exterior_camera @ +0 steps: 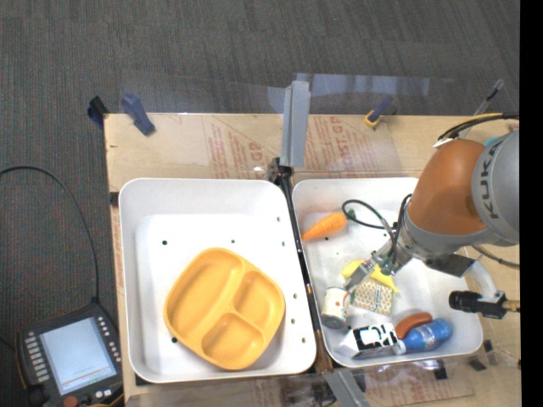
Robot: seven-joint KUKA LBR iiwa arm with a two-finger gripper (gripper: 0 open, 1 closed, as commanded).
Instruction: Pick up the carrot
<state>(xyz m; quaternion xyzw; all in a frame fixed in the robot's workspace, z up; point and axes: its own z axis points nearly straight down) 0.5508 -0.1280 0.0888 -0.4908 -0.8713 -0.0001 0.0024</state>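
An orange carrot [325,225] lies in the right bin [318,195], near its upper left corner, with its thick end pointing right. My gripper [376,266] hangs over the middle of this bin, below and to the right of the carrot and about a hand's width from it. It sits above a yellow item [354,270] and a pale speckled square [373,297]. The grey arm with its orange band [448,195] covers the bin's right side.
The right bin also holds a small white cup [334,307], a red sausage shape [413,321], a blue bottle [428,336] and a black-and-white item [373,339] along its front. A yellow divided plate [225,308] lies in the left bin [136,227]. A green cable [365,213] loops near the carrot.
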